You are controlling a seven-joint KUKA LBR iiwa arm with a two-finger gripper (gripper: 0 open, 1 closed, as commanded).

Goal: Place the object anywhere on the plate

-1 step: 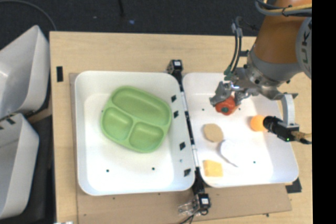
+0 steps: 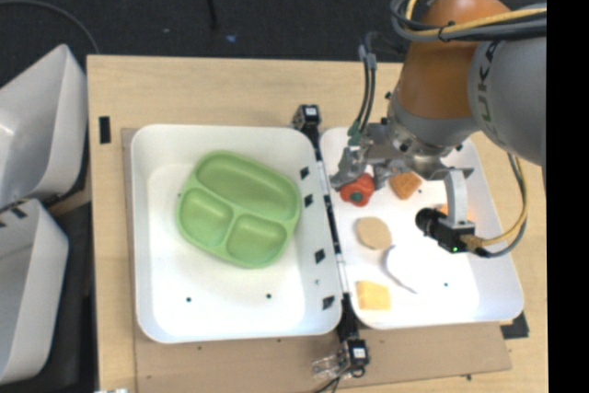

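Waiting well to the left of the pincer, the green plate (image 2: 239, 209) sits in the left bin (image 2: 152, 290) with nothing on it, so the placing is not yet done. The pincer (image 2: 361, 172) is low in the right bin (image 2: 502, 290), right over a red-orange object (image 2: 358, 190); whether it grips it I cannot tell. Just right and below lie an orange piece (image 2: 405, 186), a tan disc (image 2: 374, 233) and a yellow wedge (image 2: 373, 294).

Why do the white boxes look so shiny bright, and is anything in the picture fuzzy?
In the camera view, the white bins are washed out by strong light, so their floors show little detail; the green plate stays clear, with a soft shadow at its edge. The gripper and the small foods under it look slightly blurred. The floor beyond the bench is dark.
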